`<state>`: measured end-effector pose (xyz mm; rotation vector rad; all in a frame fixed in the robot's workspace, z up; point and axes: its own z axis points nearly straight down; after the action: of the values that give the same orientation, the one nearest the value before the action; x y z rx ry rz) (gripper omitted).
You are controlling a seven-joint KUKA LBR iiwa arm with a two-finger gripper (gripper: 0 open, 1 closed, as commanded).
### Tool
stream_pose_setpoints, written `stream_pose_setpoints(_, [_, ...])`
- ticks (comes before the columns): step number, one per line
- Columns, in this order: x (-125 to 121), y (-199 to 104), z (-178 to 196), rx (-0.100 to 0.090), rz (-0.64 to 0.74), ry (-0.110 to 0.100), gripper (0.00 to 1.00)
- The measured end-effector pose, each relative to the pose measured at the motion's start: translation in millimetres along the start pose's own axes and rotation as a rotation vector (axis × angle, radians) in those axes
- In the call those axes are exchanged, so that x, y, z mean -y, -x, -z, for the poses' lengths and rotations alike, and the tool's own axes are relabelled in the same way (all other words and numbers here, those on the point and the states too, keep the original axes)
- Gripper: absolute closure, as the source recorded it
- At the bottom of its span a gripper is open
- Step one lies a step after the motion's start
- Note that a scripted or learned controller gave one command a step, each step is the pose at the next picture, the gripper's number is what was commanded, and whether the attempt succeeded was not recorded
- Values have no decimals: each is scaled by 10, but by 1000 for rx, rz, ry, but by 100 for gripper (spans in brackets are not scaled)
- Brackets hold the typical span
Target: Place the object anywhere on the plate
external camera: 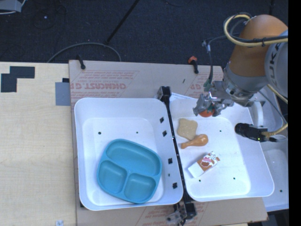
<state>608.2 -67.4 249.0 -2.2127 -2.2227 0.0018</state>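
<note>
A blue plate point(129, 170) with three compartments lies in the left bin point(91, 112). My gripper point(207, 108) hangs over the back of the right bin point(244, 182), and a small red and orange object point(206, 111) shows between its fingers. Below it in the right bin lie a tan slice of bread point(187, 128), a tan drumstick-shaped piece point(195, 141) and a small white packet with a red print point(205, 163). The gripper is well to the right of the plate, across the divider between the bins.
A black divider with clips point(170, 145) runs between the two bins. A black cylindrical part point(249, 131) sticks out at the right bin's right wall. The arm's orange band point(261, 36) rises at the upper right. Cardboard lies under the bins.
</note>
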Motion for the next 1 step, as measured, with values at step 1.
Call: stream_pose_setpoints(1, [181,-512,-148,0,0,-2,100])
